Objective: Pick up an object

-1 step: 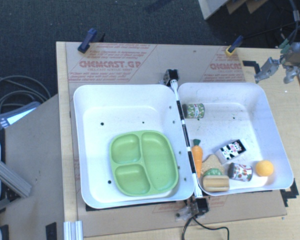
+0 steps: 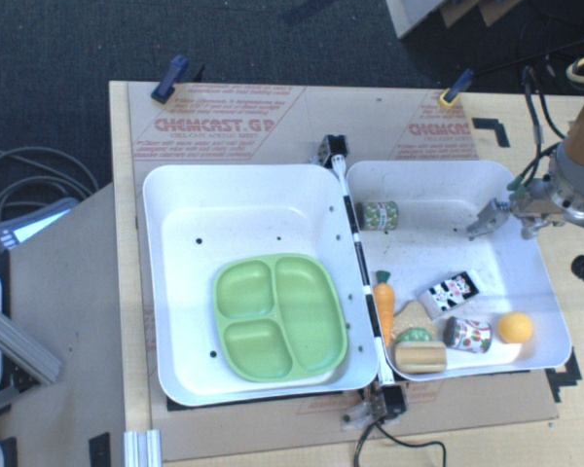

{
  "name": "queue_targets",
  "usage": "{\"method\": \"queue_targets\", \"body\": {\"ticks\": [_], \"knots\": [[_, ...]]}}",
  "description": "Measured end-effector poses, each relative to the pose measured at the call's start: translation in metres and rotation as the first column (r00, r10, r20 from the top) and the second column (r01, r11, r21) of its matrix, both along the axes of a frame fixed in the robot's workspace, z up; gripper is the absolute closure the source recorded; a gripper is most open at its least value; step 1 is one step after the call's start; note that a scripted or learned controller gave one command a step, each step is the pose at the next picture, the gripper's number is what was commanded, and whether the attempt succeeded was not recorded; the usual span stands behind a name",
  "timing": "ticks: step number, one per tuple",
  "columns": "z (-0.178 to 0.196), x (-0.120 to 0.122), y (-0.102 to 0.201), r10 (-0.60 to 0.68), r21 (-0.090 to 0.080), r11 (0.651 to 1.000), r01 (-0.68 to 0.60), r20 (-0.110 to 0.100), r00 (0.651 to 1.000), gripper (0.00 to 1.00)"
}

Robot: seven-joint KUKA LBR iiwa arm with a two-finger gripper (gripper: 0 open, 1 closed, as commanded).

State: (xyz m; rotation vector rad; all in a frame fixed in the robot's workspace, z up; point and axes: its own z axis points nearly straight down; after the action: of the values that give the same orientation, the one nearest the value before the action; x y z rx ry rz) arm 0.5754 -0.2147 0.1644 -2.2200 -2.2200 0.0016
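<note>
The small orange plastic ball (image 2: 514, 328) near the front right corner of the right white bin (image 2: 438, 178) looks light, rigid and roll-prone, best pinched across its middle, while the end effector (image 2: 489, 219) hovers apart-fingered and empty above the bin's back.

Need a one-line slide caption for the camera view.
Grey arm's two-finger gripper hovers over the right white bin of small toy items; green three-compartment plastic tray lies in the left white bin.
</note>
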Motion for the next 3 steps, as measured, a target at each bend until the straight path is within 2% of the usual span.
{"method": "queue_targets", "body": {"ticks": [1,2,3], "knots": [[-0.010,-0.090,0.078,0.000,0.001,1.000,0.000,0.000,1.000,0.00],[-0.019,-0.080,-0.008,-0.002,-0.003,1.000,0.002,0.004,1.000,0.00],[-0.006,0.021,0.055,0.002,0.000,1.000,-0.002,0.004,1.000,0.00]]}}
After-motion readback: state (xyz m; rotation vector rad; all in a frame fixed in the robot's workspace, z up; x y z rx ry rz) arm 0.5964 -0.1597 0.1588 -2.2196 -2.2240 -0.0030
